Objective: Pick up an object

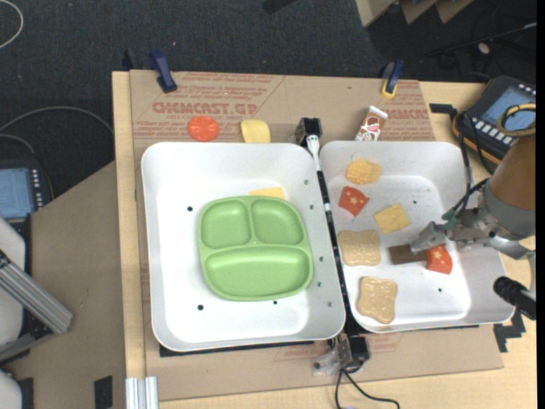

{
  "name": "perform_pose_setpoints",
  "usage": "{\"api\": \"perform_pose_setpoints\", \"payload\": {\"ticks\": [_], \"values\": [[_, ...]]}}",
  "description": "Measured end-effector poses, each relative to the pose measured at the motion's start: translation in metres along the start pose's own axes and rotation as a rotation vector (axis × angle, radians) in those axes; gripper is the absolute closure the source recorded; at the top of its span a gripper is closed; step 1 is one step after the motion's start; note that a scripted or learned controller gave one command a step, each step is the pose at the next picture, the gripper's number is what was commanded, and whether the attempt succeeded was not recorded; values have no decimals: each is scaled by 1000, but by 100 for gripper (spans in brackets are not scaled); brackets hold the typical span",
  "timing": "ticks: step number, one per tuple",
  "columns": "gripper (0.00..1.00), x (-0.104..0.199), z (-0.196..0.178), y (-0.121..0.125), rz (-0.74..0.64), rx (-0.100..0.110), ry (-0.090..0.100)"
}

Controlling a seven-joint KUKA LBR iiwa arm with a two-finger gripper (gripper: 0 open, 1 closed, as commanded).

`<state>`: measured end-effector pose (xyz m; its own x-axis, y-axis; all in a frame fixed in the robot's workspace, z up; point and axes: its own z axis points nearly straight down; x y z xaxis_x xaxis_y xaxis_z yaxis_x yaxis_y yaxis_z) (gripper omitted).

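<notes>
Rightward, the gripper (433, 235) hovers low in the right bin (451, 313) beside a red piece (439, 261) (whether its jaws are released or clenched cannot be told).

Even overhead light, fairly bright. The white bins (162, 254) are near blown out, with little surface detail. Shadows are soft and short: a faint one under the green tray (254, 247), a darker patch just left of the gripper (428, 239). Arm (515, 190) at right edge blurred. Overall soft focus, low resolution, floor dark.
</notes>
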<state>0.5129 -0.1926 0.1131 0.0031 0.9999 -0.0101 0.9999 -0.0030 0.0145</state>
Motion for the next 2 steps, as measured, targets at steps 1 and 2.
{"api": "perform_pose_setpoints", "payload": {"ticks": [1,2], "values": [[0,61,27,2,-6,10,9],[100,57,13,4,-1,1,2]]}}
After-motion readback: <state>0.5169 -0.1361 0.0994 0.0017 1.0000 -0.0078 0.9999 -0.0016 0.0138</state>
